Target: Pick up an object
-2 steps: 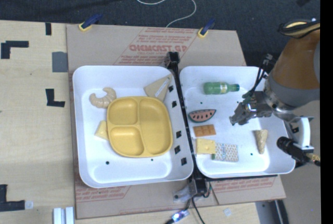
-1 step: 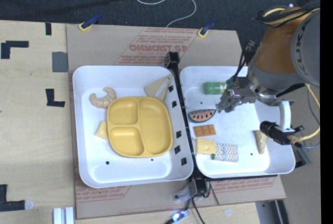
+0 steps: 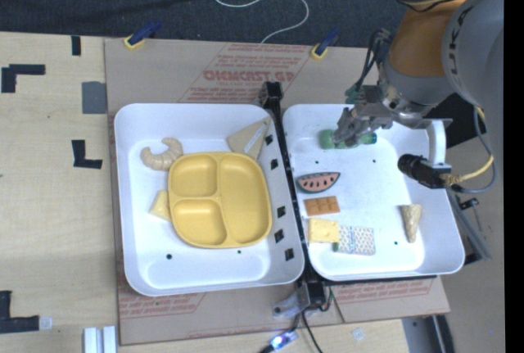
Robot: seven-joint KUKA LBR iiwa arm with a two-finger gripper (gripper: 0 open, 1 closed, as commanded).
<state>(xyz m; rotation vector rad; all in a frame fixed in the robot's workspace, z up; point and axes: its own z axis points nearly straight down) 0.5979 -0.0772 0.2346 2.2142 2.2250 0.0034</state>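
Cardboard sheeting (image 3: 237, 73) is covering the table under two shallow white bins, with a white cable (image 3: 262, 3) looping across the dark floor behind them. From the right, the grey arm with its orange band (image 3: 426, 32) is reaching over the right bin (image 3: 442, 261), and its gripper (image 3: 354, 133) is hanging low at that bin's far left corner. A small green object (image 3: 330, 138) is lying there, partly hidden by the gripper; its visible end is pointing left toward the divider between the bins, its long axis running roughly left to right. Whether the gripper is closing on it cannot be told from this angle.

Elsewhere in the right bin, a watermelon slice (image 3: 318, 180) is lying with its long axis left to right, and below it are sitting an orange cracker (image 3: 322, 205), a yellow square (image 3: 323, 230) and a patterned square (image 3: 357, 240) just beside each other. A cone-shaped piece (image 3: 411, 222) is resting near the right wall, narrow end toward the front.

In the left bin (image 3: 139, 261), a yellow divided plate (image 3: 219, 200) is sitting in the middle, with a pale curved piece (image 3: 161, 153) just beyond its far left edge, a beige wedge (image 3: 252, 138) at the far right, and a yellowish wedge (image 3: 160, 204) touching the plate's left rim.
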